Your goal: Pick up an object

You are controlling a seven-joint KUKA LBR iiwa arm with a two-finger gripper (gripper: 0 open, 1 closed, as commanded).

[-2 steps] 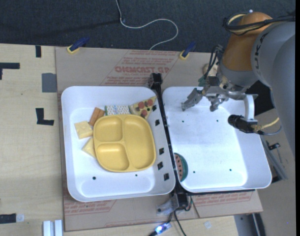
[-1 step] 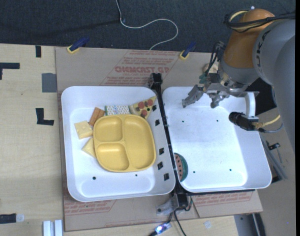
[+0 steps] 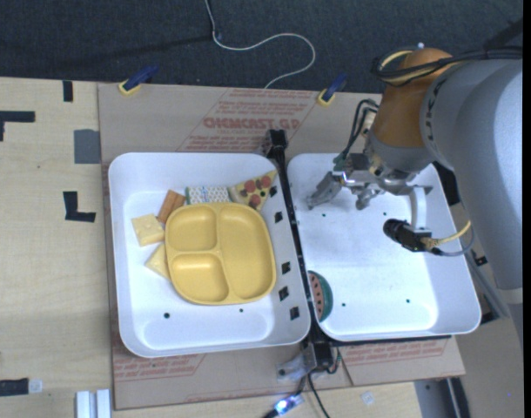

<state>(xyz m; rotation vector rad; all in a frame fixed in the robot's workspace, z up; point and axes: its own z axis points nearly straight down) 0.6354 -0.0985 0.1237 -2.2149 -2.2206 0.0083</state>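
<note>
The gripper (image 3: pixel 339 192) hangs over the upper part of the right bin (image 3: pixel 440 316), its two fingers spread apart and pointing down toward the white floor, pinching nothing. Judging by that pose, it is mid-search, not mid-grasp: nothing lies under it.

The nearest candidate in that bin is a small round dark-green thing (image 3: pixel 319 293) tucked against the left wall, at about seven o'clock from the gripper. Pressed so close to the wall, it looks awkward to get fingers around. A black fitting with a yellowish cable (image 3: pixel 409 233) hangs from the arm at about four o'clock, over the same bin.

Most of what could be picked sits in the left bin (image 3: pixel 126 259), off at nine o'clock. A yellow divided plate (image 3: pixel 220 252) takes up its middle. Behind it, at its twelve o'clock, lies a row of small food pieces (image 3: pixel 231 192), and pale cracker-like pieces (image 3: pixel 149 230) lean at its nine o'clock. The divider between the bins, with its black clips (image 3: pixel 287 233), stands between the gripper and all of that. The desk (image 3: pixel 39 259) around carries black tape marks.
</note>
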